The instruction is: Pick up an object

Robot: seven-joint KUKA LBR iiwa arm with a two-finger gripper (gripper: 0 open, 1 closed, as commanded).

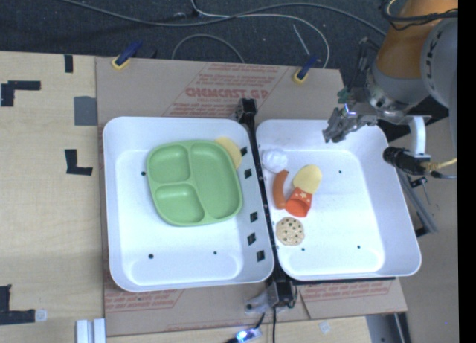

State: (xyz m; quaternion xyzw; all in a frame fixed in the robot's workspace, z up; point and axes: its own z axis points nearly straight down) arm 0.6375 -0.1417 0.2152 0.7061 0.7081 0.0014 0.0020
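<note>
Fingers (332,132) parted, gripper (338,127) (unladen) over right bin (372,256)

arm: enters from right, orange band up | pincer (336,130): low, angled down-left, nothing between fingers

From my remote seat, both white bins (126,185) look like smooth moulded plastic with a soft sheen, and the green divided plate (195,183) in the left one has the same slightly glossy plastic finish. They sit on a matt brown cardboard sheet (223,88) printed in red, laid over a counter (37,185) of pale, smooth wood grain. At upper right, the arm's orange band (413,14) shines like glossy plastic, while the end effector (338,127) looks like dull grey metal.
</note>
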